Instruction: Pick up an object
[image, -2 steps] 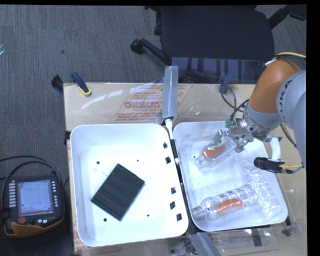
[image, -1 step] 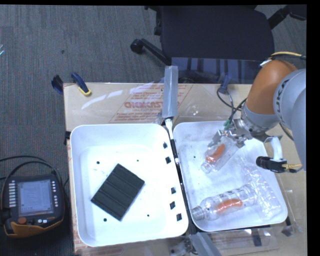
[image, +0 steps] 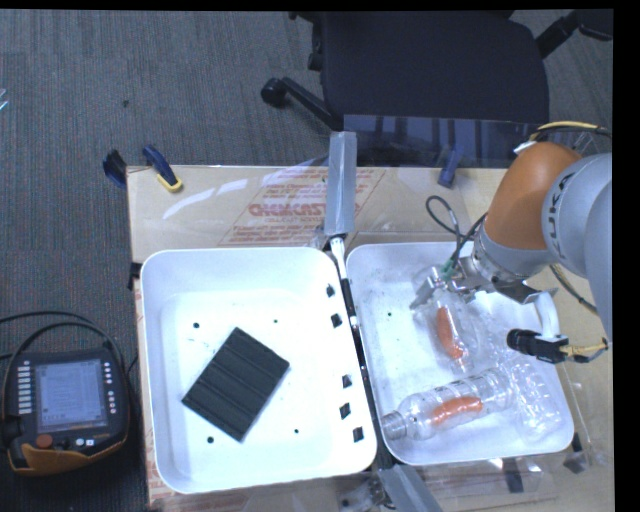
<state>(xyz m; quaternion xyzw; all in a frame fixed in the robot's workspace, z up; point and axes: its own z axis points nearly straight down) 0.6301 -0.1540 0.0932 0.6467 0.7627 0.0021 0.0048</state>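
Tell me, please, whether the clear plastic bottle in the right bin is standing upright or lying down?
Lying down. The clear plastic bottle rests on its side on the right white bin's floor, neck pointing toward the divider, something orange inside.

Hovering low in the right bin (image: 400, 262), gripper (image: 437, 290) reaching just above an upright clear bottle (image: 452, 333). Lying below it, another clear bottle (image: 455, 410). Resting far left, a black pad (image: 237, 383).

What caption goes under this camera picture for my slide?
Robot gripper hovers over clear plastic bottles in the right bin; a black ridged pad lies in the left bin.
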